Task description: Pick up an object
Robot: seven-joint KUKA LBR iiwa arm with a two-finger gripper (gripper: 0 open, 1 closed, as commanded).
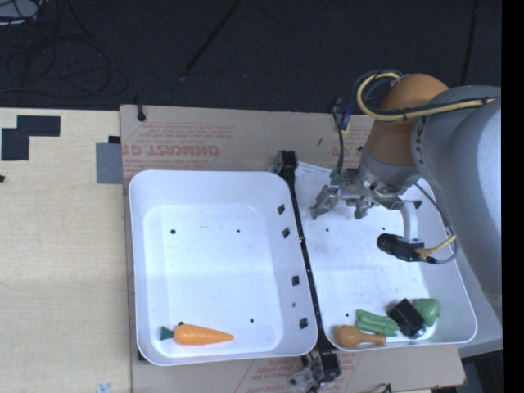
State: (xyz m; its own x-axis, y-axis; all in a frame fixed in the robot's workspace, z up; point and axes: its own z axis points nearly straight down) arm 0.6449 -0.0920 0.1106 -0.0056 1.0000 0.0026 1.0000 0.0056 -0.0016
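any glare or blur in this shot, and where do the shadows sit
Camera view: the left bin has a bright washed-out floor with soft shading along its walls; the carrot is sharp; the gripper looks slightly soft; the floor above the bench is very dark.

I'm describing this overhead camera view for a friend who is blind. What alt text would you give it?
A grey robot arm with an orange band reaches from the right, its gripper at the far end of the right bin. A tan pear-shaped toy, green toys and a small black object lie at that bin's near edge. The left bin holds an orange carrot at its near edge.
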